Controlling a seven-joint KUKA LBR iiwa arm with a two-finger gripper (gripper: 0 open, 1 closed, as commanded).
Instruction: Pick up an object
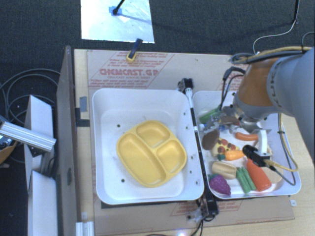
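Camera view, from the left: the left bin holds a yellow divided plate lying flat near its middle. The right bin is crowded with toy food: a brown piece, a pizza slice, a bread roll, purple grapes, a green pod and an orange carrot. The gripper hangs low over that bin's upper part, among the toys; whether it is open, or has hold of anything, cannot be told.

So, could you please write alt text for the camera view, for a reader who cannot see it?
A grey arm with an orange band reaches over the right bin, which holds toy food: a carrot, purple grapes, a green vegetable. The left bin holds a yellow divided plate.
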